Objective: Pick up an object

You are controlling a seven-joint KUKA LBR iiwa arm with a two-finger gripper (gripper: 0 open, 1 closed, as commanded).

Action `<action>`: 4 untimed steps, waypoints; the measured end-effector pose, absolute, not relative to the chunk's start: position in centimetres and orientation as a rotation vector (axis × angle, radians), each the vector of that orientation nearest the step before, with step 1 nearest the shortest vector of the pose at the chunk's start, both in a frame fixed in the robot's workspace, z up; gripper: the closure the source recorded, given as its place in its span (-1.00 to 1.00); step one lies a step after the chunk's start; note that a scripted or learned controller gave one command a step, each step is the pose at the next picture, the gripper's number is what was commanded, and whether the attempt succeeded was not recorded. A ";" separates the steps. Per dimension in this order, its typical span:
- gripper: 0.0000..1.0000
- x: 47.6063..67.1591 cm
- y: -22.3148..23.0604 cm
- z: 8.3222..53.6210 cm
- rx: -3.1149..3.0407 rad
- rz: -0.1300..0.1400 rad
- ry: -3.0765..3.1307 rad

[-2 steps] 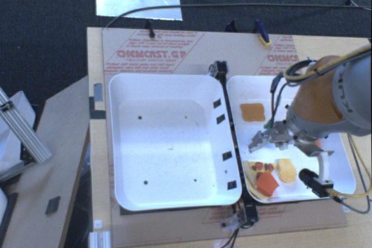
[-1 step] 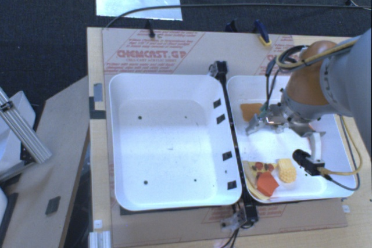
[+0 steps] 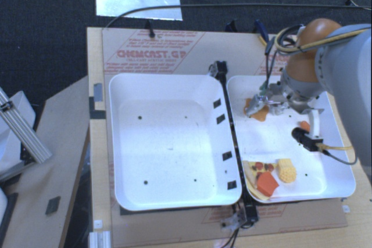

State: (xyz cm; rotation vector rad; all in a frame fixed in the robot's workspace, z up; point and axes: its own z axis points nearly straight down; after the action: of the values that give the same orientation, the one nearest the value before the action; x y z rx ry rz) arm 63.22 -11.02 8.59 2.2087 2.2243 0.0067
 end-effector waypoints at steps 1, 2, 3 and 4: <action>-1.00 66.2 -15.3 8.6 2.216 0.005 2.217; -1.00 65.6 -13.7 8.6 2.212 0.002 2.226; -1.00 63.9 -12.0 8.5 2.212 0.001 2.228; -1.00 66.0 -17.2 8.6 2.218 0.003 2.216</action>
State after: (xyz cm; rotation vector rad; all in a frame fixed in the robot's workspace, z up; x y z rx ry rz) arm 66.05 -17.16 8.60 2.2177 2.2162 0.0032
